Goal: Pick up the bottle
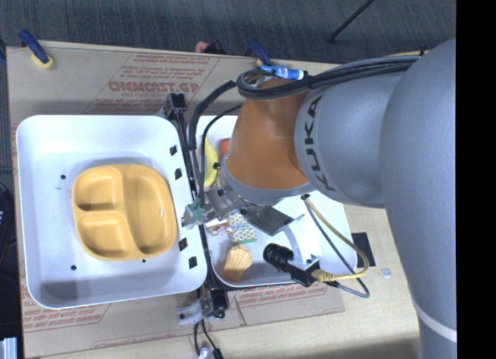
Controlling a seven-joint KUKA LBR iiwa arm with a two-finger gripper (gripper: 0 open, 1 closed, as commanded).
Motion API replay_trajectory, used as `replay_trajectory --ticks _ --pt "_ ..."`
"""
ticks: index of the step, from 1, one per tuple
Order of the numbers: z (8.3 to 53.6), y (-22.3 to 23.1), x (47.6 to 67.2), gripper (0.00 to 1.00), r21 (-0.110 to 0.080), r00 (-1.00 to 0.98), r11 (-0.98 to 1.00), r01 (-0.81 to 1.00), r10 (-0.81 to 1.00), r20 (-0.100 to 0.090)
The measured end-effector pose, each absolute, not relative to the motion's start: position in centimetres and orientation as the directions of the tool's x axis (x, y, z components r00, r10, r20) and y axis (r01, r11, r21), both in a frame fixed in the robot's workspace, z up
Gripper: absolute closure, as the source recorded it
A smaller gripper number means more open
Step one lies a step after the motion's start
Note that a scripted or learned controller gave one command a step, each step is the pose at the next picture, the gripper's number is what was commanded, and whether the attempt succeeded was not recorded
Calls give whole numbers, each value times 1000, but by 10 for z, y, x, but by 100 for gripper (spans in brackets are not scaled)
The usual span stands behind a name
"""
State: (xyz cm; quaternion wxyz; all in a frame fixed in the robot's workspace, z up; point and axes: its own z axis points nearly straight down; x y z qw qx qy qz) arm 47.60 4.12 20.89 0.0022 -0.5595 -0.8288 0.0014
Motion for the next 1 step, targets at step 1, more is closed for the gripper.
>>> replay_trajectory --ticks 1 --pt "174 120 475 100 -6 -589 589 808 808 3"
